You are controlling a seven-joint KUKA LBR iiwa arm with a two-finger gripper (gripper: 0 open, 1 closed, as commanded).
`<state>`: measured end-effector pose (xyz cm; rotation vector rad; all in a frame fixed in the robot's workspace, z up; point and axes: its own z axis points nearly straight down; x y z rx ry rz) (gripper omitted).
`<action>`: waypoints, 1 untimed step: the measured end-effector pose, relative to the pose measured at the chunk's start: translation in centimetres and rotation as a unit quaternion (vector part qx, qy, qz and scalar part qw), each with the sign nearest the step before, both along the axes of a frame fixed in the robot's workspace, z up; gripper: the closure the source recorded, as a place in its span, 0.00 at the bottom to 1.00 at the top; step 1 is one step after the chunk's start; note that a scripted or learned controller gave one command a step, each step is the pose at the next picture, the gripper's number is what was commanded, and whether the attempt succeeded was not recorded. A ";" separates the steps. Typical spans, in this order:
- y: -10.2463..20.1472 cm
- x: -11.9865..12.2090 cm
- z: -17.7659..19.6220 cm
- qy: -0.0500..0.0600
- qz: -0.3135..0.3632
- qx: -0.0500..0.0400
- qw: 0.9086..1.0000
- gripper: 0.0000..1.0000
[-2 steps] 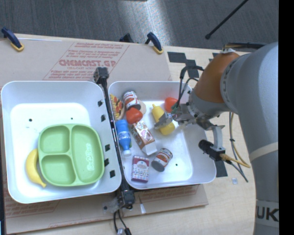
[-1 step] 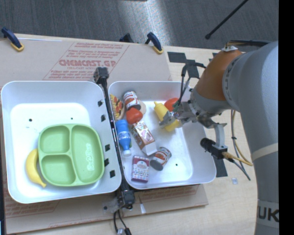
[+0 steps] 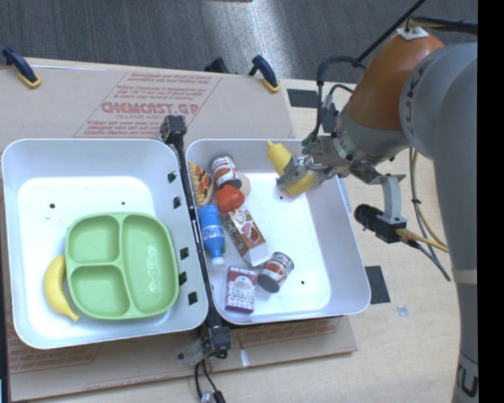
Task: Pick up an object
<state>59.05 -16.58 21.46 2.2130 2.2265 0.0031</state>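
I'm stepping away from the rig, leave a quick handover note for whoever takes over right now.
Gripper: over the right bin's upper right corner, shut on a yellow object, apparently lifted.
Right bin contents: yellow mustard bottle by the top wall, two cans, tomato, blue bottle, two cartons.
Left bin: green divided plate, banana beside it.
Done: grasp looks made.
Left: confirm the hold as the arm rises.

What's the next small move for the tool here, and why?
Probably a short straight lift. The tool sits at the right bin's upper right edge with a yellow object at its tip, beside the mustard bottle; rising would show whether the grasp holds.
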 end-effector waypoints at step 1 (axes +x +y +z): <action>5.2 -11.4 4.2 0.003 0.000 0.001 1.000 1.00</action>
